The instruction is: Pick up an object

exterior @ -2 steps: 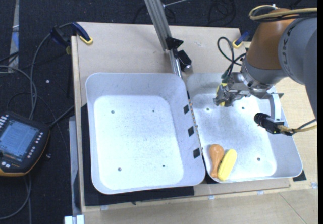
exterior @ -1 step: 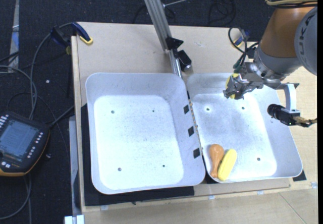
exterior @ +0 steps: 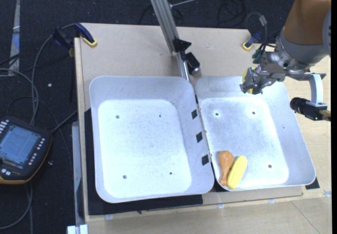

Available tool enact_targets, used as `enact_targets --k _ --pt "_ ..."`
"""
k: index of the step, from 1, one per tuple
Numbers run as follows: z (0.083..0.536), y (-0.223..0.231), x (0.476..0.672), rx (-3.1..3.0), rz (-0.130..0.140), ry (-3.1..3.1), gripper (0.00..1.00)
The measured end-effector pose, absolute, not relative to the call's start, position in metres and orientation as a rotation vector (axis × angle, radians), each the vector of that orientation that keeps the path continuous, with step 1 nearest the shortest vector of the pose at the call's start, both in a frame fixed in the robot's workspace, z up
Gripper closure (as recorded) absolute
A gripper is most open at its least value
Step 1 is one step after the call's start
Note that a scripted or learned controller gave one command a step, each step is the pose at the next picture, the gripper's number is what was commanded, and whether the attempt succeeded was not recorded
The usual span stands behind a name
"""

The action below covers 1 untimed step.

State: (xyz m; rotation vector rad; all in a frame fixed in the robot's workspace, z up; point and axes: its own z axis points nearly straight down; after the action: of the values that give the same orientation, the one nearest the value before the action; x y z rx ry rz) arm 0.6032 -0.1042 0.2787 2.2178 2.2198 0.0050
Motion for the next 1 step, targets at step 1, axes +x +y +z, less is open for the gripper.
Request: enact_targets --k 1 --pt "0.2781 -0.0495 0.6047 2.218 0.001 2.225 1.0"
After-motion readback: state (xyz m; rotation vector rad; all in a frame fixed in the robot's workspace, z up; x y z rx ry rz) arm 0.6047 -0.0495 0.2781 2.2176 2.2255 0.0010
